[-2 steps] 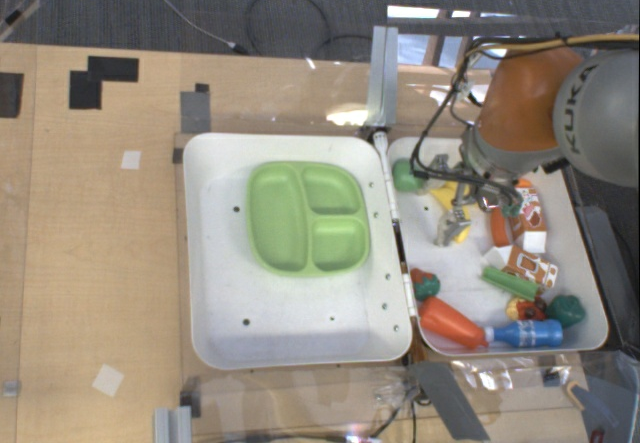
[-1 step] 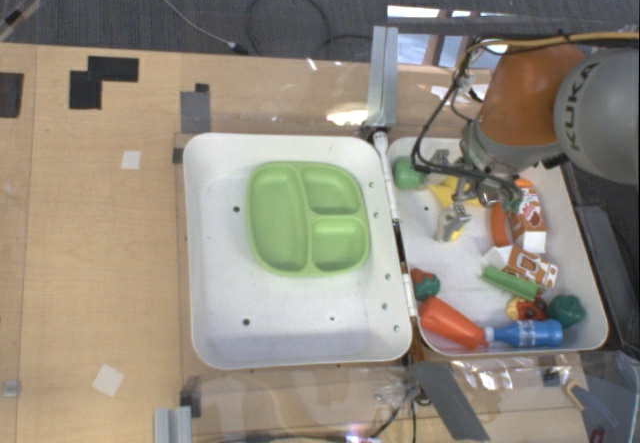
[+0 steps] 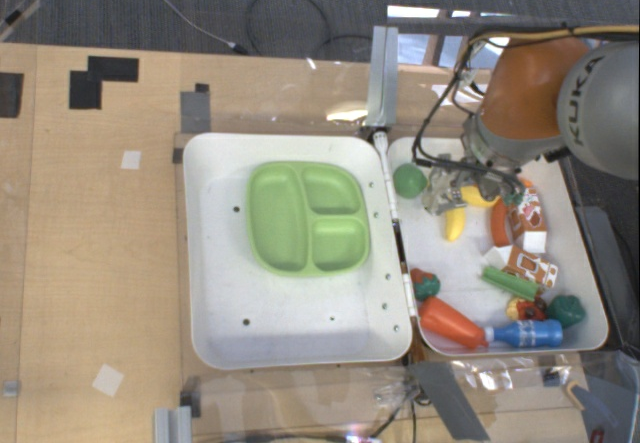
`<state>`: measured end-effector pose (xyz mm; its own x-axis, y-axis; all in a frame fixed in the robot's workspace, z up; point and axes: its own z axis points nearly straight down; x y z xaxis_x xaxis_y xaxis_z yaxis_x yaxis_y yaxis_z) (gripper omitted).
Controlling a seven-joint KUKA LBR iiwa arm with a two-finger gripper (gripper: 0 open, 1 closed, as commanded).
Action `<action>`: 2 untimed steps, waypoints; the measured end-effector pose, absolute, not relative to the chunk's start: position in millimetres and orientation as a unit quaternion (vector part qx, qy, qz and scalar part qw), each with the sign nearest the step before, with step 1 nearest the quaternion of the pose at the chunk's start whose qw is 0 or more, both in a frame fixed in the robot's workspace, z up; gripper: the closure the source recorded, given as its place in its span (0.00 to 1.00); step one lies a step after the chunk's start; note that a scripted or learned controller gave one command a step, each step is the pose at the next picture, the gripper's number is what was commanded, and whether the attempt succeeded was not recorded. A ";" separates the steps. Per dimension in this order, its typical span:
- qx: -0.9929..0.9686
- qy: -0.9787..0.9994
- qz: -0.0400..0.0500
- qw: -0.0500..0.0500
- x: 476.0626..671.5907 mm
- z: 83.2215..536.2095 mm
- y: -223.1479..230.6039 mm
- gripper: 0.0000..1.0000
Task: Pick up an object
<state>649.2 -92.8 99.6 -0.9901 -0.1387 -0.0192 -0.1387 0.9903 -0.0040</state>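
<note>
My gripper (image 3: 468, 193) hangs low over the upper part of the right bin (image 3: 590, 331), below the orange wrist band. A yellow object (image 3: 478, 197) shows right at the gripper, and whether it is held I cannot tell. Just below it lies a yellow banana (image 3: 455, 224). A green ball (image 3: 408, 180) sits to the gripper's left, against the bin's wall. To the right lie an orange-red sausage shape (image 3: 499, 223) and small cartons (image 3: 528, 214).
The right bin's lower part holds an orange carrot (image 3: 450, 323), a blue bottle (image 3: 526, 334), a green cylinder (image 3: 510, 281), a red fruit (image 3: 427, 285) and a dark green piece (image 3: 567, 309). The left bin (image 3: 215, 331) holds a green divided plate (image 3: 305, 218).
</note>
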 end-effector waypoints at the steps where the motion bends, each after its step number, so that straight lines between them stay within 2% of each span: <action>1: -0.035 0.999 -0.001 0.007 635.4 88.5 -86.8 1.00; 2: 0.126 0.992 0.002 0.006 632.1 88.2 -92.3 1.00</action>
